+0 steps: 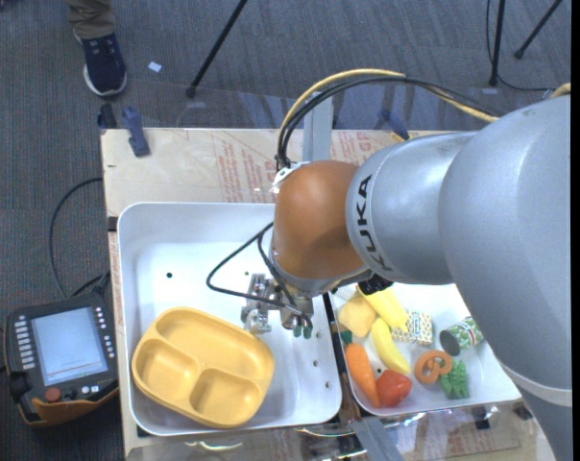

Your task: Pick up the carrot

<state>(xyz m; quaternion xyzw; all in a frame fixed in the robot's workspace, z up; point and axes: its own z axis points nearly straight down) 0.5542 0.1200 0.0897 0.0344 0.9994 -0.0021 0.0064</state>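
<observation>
The carrot point(360, 374), orange with a green top, lies near the front left of the right bin point(482, 392), beside a red tomato-like piece point(394, 387). My gripper point(279, 320) hangs below the orange wrist band over the left bin point(175, 238), close to the rim between the two bins and just behind the yellow tray's right end. It is up and to the left of the carrot, a short way off. I see nothing between its fingers.
A yellow divided tray point(202, 366) fills the front of the left bin. The right bin also holds a banana point(391, 346), a yellow piece point(359, 315), a pretzel point(431, 366), a green piece point(454, 379) and a small can point(463, 334). The big grey arm covers much of the right bin.
</observation>
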